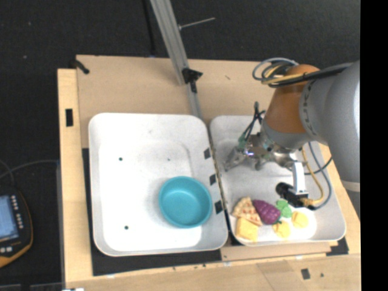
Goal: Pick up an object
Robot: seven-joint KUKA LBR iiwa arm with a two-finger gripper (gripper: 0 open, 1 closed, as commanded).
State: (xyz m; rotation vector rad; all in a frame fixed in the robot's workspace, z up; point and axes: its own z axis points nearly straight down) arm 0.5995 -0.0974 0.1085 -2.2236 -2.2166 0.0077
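Two white bins sit on the surface (133, 90): the left bin (121, 138) holds one teal bowl (184, 201), while the right bin (330, 226) crowds several toy foods (267, 216) along its near edge. The pincer (242, 154) hovers over bare floor near the divider; its grip I cannot tell.

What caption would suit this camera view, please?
KUKA gripper over the right bin above toy food; blue bowl in the left bin.

arm (330, 111): grey | orange band (285, 111) | looped cables (273, 68)
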